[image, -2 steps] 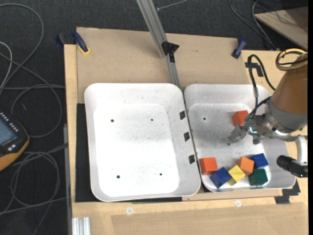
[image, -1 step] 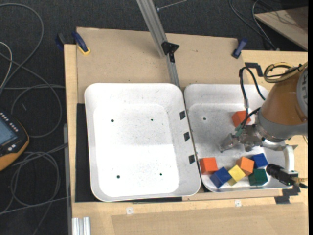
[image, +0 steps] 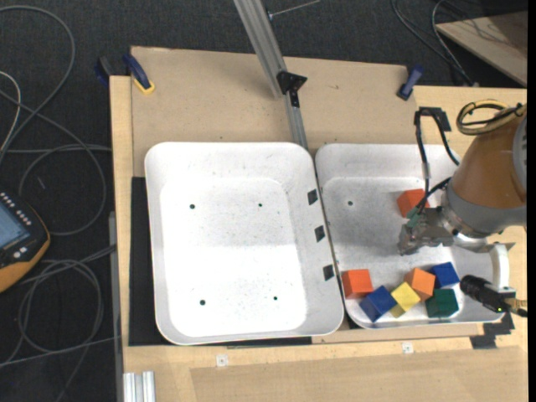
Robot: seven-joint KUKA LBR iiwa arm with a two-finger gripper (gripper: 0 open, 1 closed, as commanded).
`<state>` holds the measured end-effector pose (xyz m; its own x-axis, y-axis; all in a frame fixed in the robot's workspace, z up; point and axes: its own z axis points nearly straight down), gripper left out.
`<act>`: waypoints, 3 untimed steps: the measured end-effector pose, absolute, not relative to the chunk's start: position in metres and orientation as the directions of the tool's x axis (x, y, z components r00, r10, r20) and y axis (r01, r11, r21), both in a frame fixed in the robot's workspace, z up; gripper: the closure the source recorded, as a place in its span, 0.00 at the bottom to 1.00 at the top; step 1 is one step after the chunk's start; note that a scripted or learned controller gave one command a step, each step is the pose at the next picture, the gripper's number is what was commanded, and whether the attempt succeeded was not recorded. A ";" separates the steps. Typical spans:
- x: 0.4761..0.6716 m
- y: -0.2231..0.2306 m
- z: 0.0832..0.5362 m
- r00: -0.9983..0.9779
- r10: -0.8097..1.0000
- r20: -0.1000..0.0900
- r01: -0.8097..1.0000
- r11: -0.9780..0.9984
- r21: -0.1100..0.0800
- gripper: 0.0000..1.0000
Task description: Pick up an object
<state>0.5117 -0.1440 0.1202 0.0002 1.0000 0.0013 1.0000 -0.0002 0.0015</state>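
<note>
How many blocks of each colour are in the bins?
Orange blocks: 3, one up by the end effector, one at the front left, one in the cluster
Blue blocks: 2
Yellow blocks: 1
Green blocks: 1
Total: 7 blocks, all in the right bin

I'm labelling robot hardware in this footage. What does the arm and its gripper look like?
The arm is thick and rounded, with an orange band above a grey wrist section. Black cables loop along it, and a yellow cable coil sits near its top. The gripper is a small grey metal assembly, over the right bin.
</note>
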 end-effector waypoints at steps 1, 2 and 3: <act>0.519 -0.141 0.183 -0.002 1.000 -0.002 1.000 0.002 0.008 1.00; 0.527 -0.135 0.242 -0.003 1.000 -0.002 1.000 0.003 0.008 1.00; 0.528 -0.135 0.259 -0.001 1.000 0.000 1.000 0.001 0.004 1.00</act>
